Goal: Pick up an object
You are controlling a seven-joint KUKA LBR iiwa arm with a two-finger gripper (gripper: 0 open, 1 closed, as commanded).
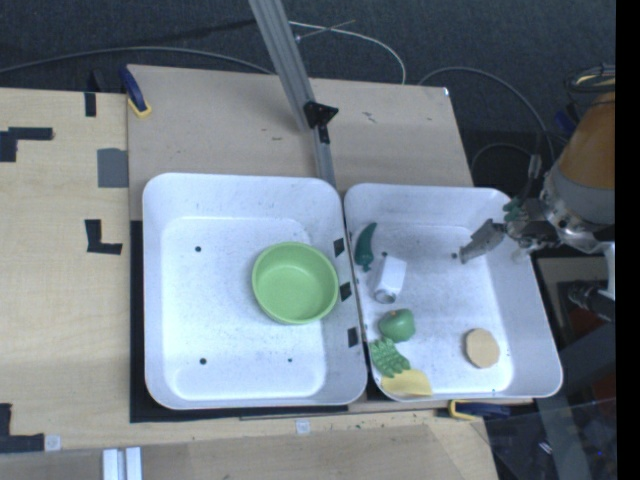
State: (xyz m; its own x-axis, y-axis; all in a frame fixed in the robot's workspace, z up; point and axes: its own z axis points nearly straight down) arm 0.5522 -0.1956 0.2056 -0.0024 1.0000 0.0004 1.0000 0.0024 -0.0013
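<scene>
My gripper (470, 251) hangs over the upper right part of the right bin (520, 318), pointing down and to the left, with nothing visible in it. Left of it in that bin lie a dark green curved piece (365, 244) and a small white cylinder (389, 278). Lower down are a green round fruit (398, 324), a light green knobbly piece (388, 356) and a yellow piece (410, 383) at the front rim. Well below the gripper, a tan round disc (482, 348) rests at the front right. A green bowl (295, 283) sits in the left bin (180, 268).
A grey metal pole (290, 58) slants down from the top to the bins' shared back edge. Cables (380, 43) loop across the dark floor behind the bench. A blue and yellow clamp (135, 93) grips the board's back left corner.
</scene>
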